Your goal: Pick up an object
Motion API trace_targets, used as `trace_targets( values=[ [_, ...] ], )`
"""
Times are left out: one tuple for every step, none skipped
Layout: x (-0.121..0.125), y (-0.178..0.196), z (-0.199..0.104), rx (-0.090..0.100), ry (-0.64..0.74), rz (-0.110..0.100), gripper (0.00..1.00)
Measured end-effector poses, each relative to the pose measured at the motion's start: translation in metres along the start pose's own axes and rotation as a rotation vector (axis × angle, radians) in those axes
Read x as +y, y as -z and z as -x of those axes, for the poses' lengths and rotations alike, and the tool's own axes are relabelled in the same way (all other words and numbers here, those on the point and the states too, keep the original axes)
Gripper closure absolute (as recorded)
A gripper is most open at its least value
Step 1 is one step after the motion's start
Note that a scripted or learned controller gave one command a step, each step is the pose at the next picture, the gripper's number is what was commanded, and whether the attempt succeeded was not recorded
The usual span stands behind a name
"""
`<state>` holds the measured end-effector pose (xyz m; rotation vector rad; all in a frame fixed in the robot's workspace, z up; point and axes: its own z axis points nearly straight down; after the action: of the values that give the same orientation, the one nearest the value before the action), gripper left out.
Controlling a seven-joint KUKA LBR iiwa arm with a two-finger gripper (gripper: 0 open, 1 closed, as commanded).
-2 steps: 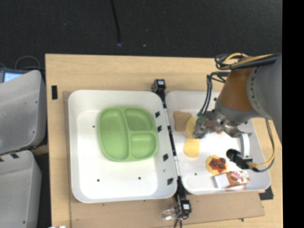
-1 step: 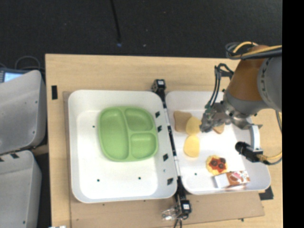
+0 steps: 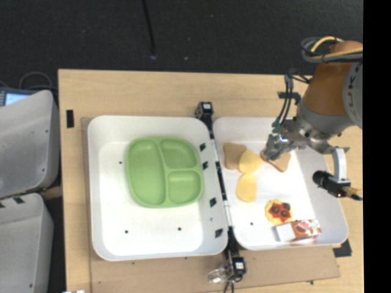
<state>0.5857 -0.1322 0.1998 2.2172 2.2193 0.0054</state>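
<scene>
Toy food pieces are lying scattered in the right white bin, which is sitting beside the left white bin on a wooden bench. A tan bread-like piece is resting near the bin's inner wall, touching a pale yellow round piece. A second yellow piece is lying just below it. Nearer the front, a small pizza-like piece with red dots is sitting just above a red and white packet. The gripper is hanging low over the back of the right bin, just beside the round yellow piece, with a small tan piece showing directly beneath it. Whether its fingers are parted or closed, or gripping anything, cannot be made out from this angle. The grey arm with its orange band is reaching in from the right. A green divided plate is lying in the left bin.
</scene>
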Motion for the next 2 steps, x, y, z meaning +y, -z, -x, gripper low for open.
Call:
trace_targets(
  values=[
    [0.001, 0.036, 0.001, 0.000, 0.002, -0.001, 1.00],
    [-0.003, 0.029, -0.050, 0.001, 0.004, -0.005, 1.00]
  ],
)
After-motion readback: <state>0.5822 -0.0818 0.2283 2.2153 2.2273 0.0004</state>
